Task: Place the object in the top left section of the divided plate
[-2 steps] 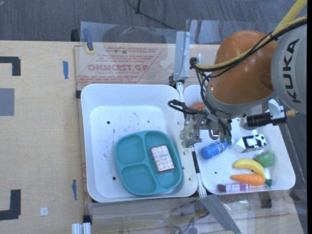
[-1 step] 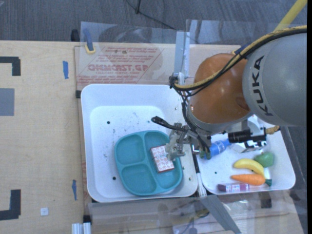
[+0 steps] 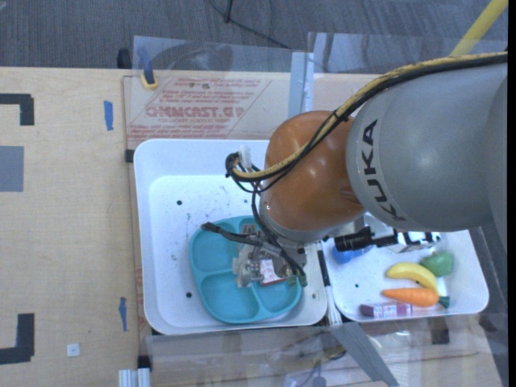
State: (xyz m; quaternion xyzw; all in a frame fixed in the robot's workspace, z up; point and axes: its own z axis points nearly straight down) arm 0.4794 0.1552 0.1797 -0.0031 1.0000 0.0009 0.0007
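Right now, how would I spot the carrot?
Find the right white bin, beside the one holding the teal divided plate. The toy carrot lies near its front edge, just below the yellow banana. It's the only orange, tapered piece there.

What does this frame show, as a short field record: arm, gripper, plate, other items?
arm: grey with orange band, reaching in from the right, over the left bin
gripper: low over the divided plate; jaws state cannot be told
plate: teal divided plate in left bin, partly covered by the gripper
right bin: holds banana, carrot, green item, blue item
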